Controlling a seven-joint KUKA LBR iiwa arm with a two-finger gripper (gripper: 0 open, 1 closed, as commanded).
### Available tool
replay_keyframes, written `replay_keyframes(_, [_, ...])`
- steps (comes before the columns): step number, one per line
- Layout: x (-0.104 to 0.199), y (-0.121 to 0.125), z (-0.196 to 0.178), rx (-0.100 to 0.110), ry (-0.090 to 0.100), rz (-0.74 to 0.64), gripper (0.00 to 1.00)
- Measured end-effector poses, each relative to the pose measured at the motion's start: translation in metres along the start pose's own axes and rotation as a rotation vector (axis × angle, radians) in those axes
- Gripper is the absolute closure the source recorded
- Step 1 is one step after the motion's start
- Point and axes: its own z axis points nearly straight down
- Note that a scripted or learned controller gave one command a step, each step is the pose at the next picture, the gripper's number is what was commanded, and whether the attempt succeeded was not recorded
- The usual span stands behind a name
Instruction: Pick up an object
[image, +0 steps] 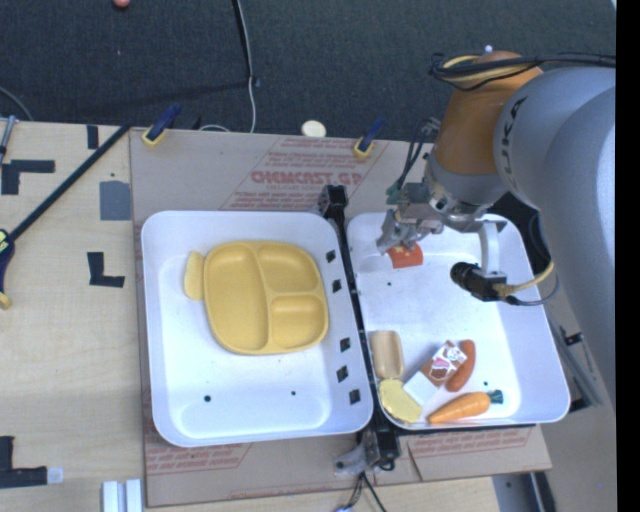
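Observation:
My gripper (404, 240) hangs over the far left part of the right bin (520, 330), pointing down. A small orange-red block (406, 257) sits at its fingertips, its top edge tucked between them, and the gripper is shut on it. A faint shadow lies on the bin floor just left of the block. At the near end of the same bin lie a tan bread piece (386, 352), a yellow slice (400, 402), a carrot (460, 407) and a red sausage with a wrapped item (451, 364).
The left bin (170, 400) holds a yellow divided plate (265, 297). A black divider (345, 300) runs between the two bins. A black hose fitting (478, 280) on the arm hangs over the right bin's middle. Blue-and-yellow clamps (160, 128) pin the cardboard at the back.

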Motion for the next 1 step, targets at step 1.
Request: replay_keyframes(1, [-0.0711, 0.0188, 0.1029, -0.003, -0.002, 0.01, 1.0])
